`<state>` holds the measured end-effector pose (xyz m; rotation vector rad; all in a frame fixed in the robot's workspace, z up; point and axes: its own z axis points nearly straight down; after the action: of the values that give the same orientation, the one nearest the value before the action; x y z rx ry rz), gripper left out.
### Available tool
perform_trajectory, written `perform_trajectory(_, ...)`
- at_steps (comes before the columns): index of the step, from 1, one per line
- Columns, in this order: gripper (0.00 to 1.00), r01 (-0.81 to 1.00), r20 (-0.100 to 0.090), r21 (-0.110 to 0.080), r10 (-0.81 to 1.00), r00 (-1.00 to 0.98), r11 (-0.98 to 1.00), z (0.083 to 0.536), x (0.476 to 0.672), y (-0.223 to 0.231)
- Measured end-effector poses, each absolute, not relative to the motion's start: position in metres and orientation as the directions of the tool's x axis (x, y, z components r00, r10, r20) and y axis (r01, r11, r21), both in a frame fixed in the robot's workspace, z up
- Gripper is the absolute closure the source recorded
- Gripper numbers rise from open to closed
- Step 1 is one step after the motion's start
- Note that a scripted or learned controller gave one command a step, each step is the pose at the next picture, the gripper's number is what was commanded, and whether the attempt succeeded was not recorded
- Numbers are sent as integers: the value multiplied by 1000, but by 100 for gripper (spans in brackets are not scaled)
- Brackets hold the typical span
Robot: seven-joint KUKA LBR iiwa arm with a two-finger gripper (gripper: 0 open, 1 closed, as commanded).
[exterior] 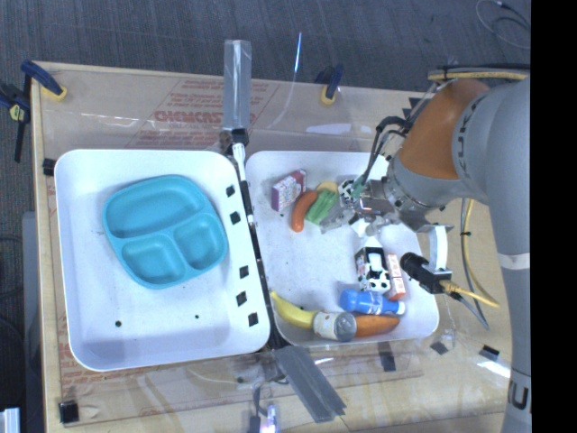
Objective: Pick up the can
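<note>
Can: short silver-topped metal can (341, 325), on its side at right bin's (410, 162) near edge, wedged between yellow banana (290, 310) and orange carrot (376, 325).
Claw (361, 207): over bin's middle, well apart from can; grip state cannot be told.
Judgement: crowding complicates approach.

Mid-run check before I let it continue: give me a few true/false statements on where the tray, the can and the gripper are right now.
1. The blue tray lies in the left bin. True.
2. The can stands upright in the left bin. False: it lies on its side in the right bin, by the banana.
3. The gripper is over the right bin. True.
4. The gripper is at the can. False: it is apart, nearer the carrot.
</note>
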<state>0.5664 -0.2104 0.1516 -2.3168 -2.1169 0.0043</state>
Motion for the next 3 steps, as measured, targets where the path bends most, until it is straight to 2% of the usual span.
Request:
perform_trajectory(1, 0, 998, 1, -5, 998, 62, -62, 91, 563, -199)
perform_trajectory(2, 0, 999, 1, -1, 999, -36, 36, 92, 636, -203)
perform_trajectory(3, 0, 999, 5, -6, 999, 47, -47, 91, 533, -207)
